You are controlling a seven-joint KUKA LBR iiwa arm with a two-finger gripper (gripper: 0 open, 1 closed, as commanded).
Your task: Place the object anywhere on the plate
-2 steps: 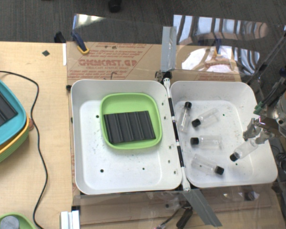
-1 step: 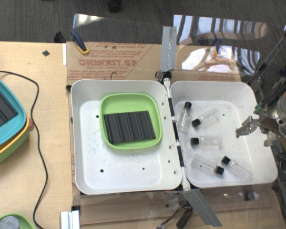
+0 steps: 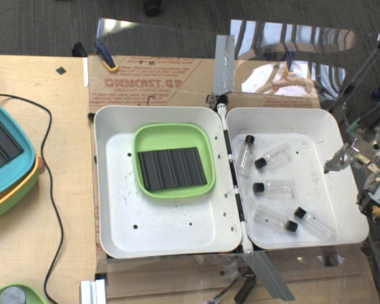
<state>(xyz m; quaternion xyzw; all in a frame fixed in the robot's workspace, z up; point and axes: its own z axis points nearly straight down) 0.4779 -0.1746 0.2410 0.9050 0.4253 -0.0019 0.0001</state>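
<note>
Clear plastic vials [image 3: 275, 188], light, slick, we judge | we'd grab mid-barrel | gripper [image 3: 337, 163] grasp: we cannot tell | plate [image 3: 202, 138] in left bin

Wooden bench [image 3: 38, 233] with two white bins [image 3: 114, 189] side by side, black cable [image 3: 50, 189] alongside.

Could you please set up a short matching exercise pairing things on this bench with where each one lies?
Things:
1. green plate
2. clear vials
3. gripper
4. black ridged pad

Places:
A. scattered in the right bin
B. at the right bin's right edge
C. in the left bin
D. on the green plate

Pairs: 1-C, 2-A, 3-B, 4-D
</note>
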